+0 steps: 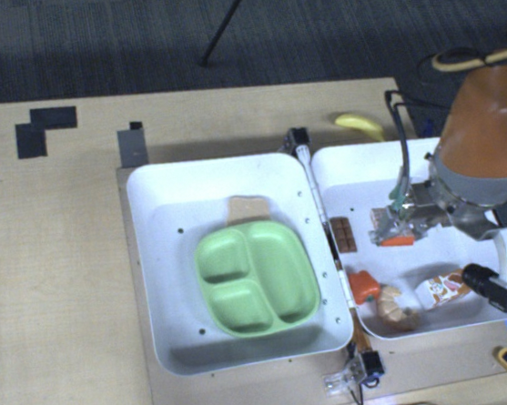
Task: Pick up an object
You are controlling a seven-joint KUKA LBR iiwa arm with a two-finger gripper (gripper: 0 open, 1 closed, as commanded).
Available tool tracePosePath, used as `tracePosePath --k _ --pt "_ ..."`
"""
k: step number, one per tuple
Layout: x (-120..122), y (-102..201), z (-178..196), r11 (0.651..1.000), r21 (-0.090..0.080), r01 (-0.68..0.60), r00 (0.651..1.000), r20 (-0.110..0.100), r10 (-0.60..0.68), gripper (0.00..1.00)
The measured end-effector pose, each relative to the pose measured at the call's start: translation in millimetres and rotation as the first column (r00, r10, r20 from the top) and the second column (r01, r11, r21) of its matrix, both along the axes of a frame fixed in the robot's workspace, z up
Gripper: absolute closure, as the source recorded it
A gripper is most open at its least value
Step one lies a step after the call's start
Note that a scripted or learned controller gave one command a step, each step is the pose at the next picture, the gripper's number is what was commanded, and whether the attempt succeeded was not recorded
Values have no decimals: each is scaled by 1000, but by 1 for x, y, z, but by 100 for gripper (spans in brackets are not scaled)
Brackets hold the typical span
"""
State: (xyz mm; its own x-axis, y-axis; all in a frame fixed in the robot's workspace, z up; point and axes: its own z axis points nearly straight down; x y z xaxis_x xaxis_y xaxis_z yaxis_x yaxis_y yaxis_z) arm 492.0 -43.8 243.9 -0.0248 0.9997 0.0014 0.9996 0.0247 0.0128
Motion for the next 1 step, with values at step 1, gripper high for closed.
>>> tracePosePath --k 1 --pt "1 1 10 1000 0 -7 1000 3 7 100"
